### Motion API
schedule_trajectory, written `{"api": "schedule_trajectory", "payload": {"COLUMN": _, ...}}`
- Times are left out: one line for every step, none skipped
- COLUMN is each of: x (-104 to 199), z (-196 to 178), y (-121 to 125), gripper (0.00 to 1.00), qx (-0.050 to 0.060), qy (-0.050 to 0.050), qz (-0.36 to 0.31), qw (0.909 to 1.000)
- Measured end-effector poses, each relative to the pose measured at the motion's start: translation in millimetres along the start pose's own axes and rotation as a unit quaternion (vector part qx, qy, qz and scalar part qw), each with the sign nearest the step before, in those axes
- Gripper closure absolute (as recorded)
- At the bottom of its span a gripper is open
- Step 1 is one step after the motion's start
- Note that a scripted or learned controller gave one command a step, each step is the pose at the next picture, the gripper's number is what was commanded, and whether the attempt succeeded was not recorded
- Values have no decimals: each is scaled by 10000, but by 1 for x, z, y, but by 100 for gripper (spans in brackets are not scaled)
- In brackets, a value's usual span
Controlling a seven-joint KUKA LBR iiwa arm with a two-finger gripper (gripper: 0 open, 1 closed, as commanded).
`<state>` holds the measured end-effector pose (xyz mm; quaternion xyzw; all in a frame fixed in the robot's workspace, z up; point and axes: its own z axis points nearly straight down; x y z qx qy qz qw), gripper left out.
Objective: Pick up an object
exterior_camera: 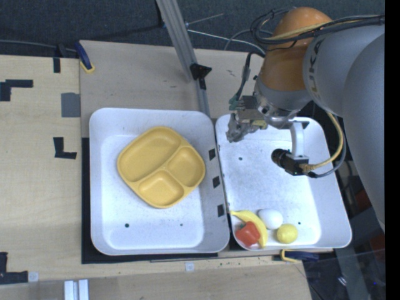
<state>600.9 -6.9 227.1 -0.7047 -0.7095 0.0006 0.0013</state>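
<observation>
Across the right-hand white bin (325,227), the toy cluster (262,225) lies toward five o'clock from the gripper (240,129), well apart; its grip state I cannot tell.

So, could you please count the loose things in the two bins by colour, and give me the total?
Yellow: 3, namely the divided plate in the left bin, and the banana and the small round fruit in the right bin
White: 1, the egg-shaped object
Red: 1, the small red piece
Total: 5
</observation>
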Motion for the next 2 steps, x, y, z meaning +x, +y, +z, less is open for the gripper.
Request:
{"api": "schedule_trajectory", "payload": {"x": 45, "z": 3, "y": -2, "gripper": 100, "qx": -2, "qy": 0, "qz": 3, "qw": 10000}}
{"api": "schedule_trajectory", "payload": {"x": 102, "z": -8, "y": -2, "gripper": 100, "qx": -8, "qy": 5, "qz": -6, "qw": 10000}}
